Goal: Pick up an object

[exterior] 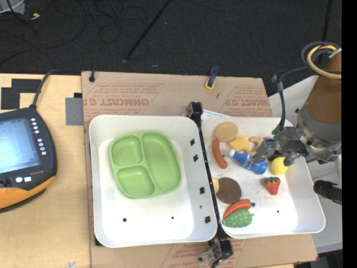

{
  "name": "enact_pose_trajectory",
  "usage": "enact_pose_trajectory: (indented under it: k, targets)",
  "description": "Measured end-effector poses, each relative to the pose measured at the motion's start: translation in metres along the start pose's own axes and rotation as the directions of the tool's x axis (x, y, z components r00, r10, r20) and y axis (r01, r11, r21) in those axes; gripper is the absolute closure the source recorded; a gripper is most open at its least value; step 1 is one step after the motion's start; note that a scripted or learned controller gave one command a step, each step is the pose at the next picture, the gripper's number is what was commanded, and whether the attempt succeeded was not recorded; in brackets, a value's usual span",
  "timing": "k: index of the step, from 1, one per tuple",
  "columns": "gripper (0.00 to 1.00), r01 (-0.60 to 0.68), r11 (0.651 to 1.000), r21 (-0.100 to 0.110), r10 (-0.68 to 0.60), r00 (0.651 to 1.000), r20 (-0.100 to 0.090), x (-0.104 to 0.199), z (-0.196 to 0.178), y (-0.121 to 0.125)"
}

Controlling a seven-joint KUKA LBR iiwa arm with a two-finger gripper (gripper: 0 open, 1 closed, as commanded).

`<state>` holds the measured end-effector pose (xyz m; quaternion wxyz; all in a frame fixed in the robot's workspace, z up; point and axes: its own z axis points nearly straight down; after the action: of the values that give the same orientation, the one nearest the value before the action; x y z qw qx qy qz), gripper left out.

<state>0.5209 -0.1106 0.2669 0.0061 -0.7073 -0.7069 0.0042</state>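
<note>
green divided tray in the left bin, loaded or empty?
Empty. All three compartments of the green tray show bare green plastic; the toy food lies in the right bin.

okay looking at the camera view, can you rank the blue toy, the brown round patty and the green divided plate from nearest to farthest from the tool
1. The blue toy lies right at the tool, in the right bin.
2. The brown round patty sits lower left of the tool, near the right bin's left wall.
3. The green divided plate is farthest, over in the left bin.

Tray in left bin.
</note>
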Motion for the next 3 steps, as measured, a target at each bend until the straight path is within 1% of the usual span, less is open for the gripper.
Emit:
enact_pose_trajectory:
  k: [1, 2, 3]
  targets:
    - [0.00, 0.002, 1.000, -0.009, -0.002, 1.000, 0.001, 0.000, -0.005, 0.002]
    - [0.00, 0.002, 1.000, -0.005, -0.002, 1.000, 0.001, -0.003, 0.049, 0.011]
    - [0.00, 0.002, 1.000, -0.002, -0.002, 1.000, 0.000, 0.001, 0.113, 0.004]
